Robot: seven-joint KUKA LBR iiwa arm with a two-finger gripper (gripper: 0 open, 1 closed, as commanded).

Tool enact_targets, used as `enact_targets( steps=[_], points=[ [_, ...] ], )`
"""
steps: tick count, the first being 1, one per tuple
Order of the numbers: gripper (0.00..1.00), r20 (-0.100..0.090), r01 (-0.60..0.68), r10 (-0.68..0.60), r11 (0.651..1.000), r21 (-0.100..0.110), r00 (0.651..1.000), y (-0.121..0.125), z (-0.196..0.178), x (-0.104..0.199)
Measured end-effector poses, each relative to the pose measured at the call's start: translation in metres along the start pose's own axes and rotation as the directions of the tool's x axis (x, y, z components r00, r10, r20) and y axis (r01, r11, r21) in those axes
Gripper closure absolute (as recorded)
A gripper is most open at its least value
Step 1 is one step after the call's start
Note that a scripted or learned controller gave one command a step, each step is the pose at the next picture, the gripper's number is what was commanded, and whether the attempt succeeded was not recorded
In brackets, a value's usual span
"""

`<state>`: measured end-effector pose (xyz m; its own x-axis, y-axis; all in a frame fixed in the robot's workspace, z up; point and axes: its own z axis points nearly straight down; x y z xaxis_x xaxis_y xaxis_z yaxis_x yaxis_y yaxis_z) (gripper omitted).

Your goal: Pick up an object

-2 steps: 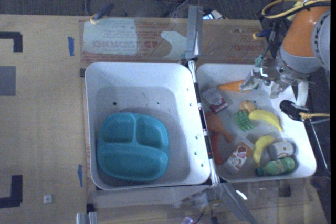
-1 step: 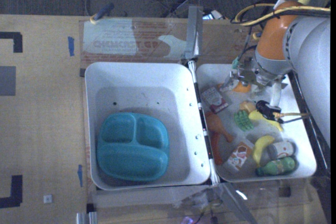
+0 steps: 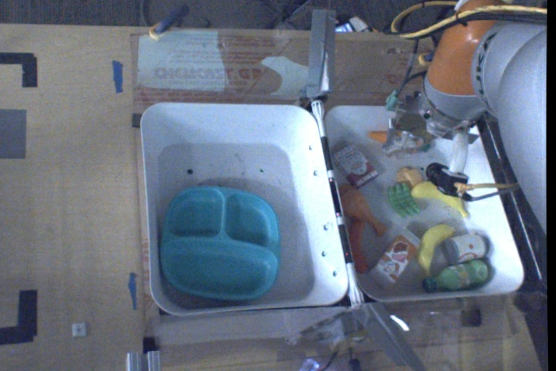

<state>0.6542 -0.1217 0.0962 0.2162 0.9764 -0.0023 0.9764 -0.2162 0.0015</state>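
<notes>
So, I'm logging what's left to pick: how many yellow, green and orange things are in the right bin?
Yellow: 2, upper banana, lower banana
Green: 2, leafy toy, bottle
Orange: 2, long piece, small bit
Total: 6

Arm in frm rt, end effector low.

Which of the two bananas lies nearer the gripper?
The upper banana, just below the gripper; the lower banana lies farther toward the view's bottom edge.
</notes>
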Motion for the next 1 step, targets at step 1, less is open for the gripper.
enact_targets(
  steps=[1],
  points=[
    [1.00, -0.001, -0.167, 0.167, 0.986, 0.001, 0.986, -0.0028, -0.1410, 0.0729]
  ],
)
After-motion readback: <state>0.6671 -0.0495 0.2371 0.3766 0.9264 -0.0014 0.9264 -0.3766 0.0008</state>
